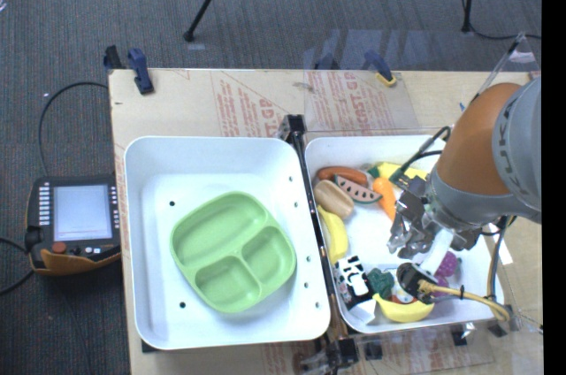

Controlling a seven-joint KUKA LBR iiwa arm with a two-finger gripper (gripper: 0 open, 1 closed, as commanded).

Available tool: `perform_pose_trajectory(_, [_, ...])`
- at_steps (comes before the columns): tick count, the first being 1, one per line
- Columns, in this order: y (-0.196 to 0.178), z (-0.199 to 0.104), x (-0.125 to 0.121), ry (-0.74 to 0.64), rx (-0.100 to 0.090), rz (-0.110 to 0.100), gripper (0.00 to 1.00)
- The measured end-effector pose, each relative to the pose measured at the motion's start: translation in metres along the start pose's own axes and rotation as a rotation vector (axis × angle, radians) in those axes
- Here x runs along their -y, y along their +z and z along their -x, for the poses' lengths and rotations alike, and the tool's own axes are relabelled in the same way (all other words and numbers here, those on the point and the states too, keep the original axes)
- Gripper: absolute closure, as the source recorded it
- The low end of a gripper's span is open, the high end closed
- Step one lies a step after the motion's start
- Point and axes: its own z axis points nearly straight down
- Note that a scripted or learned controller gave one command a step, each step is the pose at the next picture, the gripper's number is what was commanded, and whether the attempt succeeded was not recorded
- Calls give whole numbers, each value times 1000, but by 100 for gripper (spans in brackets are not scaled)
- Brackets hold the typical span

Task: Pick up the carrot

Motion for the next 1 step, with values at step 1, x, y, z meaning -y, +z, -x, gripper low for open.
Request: perform_pose_trajectory(1, [-8, 1, 0, 0, 2, -8, 100])
